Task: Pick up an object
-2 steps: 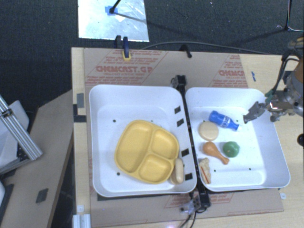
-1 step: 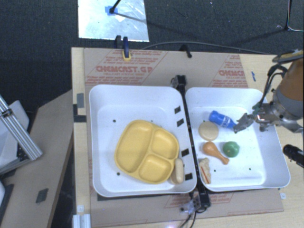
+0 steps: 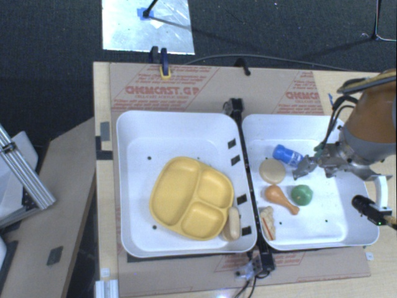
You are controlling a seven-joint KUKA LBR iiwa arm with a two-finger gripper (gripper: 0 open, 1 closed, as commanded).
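The right bin (image 3: 329, 228) holds several small items. A blue can (image 3: 286, 154) lies on its side, with a beige round piece (image 3: 272, 171) just below it. An orange drumstick-shaped piece (image 3: 281, 198) and a green ball (image 3: 302, 195) lie nearer the front, and a striped sandwich piece (image 3: 267, 221) rests by the left wall. My gripper (image 3: 308, 165) hangs low over the bin, just right of the blue can and above the green ball. I see nothing held in it.
In the left bin (image 3: 133, 166) sit a yellow divided plate (image 3: 191, 197) and a tan bread roll (image 3: 232, 223) at its right edge. A black divider runs between the bins. The arm's grey and orange body (image 3: 372, 123) covers the right bin's far right corner.
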